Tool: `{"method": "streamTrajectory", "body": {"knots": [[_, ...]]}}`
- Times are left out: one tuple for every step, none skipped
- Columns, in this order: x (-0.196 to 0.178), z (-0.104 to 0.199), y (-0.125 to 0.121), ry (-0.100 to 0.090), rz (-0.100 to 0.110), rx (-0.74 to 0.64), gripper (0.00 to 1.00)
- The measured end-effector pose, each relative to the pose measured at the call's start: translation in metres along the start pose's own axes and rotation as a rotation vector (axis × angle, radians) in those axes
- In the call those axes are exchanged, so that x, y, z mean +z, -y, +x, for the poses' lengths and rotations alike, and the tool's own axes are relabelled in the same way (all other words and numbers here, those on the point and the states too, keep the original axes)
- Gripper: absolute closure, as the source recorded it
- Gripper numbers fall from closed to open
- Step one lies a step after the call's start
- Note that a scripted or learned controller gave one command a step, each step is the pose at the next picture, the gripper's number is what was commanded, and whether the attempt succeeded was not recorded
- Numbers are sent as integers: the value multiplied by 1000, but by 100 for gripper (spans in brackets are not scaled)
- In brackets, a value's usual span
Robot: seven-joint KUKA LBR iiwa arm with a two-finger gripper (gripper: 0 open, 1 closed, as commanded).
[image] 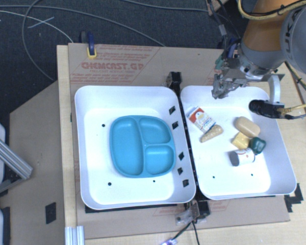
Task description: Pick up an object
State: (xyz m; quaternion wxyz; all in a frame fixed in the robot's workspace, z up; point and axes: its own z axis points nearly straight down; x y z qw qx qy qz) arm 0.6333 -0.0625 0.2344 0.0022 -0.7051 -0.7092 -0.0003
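My gripper [220, 92] hangs over the back left part of the right bin [275, 180], with nothing visibly between its fingers. Below it lie a red and white packet [200, 118] and a tan wedge [211, 133]. Further right sit a tan bread-like roll [246, 126], a yellow block [239, 140], a dark green piece [257, 145] and a small grey and white object [241, 158]. All of these rest on the bin floor, apart from the gripper.
The left bin [92, 182] holds a blue divided plate [142, 145]. Black clips [181, 152] line the seam between the bins. A black cable part [265, 107] reaches over the right bin's back right edge. Cardboard lies under both bins.
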Motion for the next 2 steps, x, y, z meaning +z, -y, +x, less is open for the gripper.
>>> {"method": "streamTrajectory", "body": {"knots": [[11, 59, 12, 0, 1, 0, 100], [15, 104, 24, 1, 1, 1, 100]]}}
